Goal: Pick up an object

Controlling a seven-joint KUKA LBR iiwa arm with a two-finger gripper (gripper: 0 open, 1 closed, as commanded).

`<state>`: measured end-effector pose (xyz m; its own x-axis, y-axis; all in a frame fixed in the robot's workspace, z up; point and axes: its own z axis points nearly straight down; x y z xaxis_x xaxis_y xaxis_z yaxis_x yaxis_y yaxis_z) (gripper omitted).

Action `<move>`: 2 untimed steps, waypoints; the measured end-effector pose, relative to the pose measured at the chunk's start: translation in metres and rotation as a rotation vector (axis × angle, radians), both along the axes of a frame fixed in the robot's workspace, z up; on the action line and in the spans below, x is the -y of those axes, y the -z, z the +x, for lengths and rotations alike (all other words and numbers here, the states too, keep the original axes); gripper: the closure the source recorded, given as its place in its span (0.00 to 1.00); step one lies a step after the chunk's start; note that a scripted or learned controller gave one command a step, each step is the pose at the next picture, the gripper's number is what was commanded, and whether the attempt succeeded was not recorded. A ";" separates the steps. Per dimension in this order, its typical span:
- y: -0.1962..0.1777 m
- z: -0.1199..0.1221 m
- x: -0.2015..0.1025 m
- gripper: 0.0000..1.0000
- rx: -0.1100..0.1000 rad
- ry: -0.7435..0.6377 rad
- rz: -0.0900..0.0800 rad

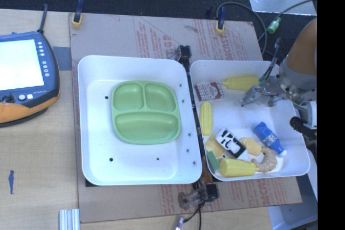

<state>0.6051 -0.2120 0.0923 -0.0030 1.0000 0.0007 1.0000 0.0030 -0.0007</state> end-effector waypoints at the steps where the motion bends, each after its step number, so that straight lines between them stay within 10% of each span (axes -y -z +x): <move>1: 0.001 -0.061 -0.006 0.00 -0.003 -0.002 -0.001; 2: 0.000 -0.034 -0.014 0.00 -0.001 -0.003 -0.001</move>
<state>0.5709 -0.1976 0.0921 -0.0060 1.0000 -0.0005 1.0000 0.0060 -0.0020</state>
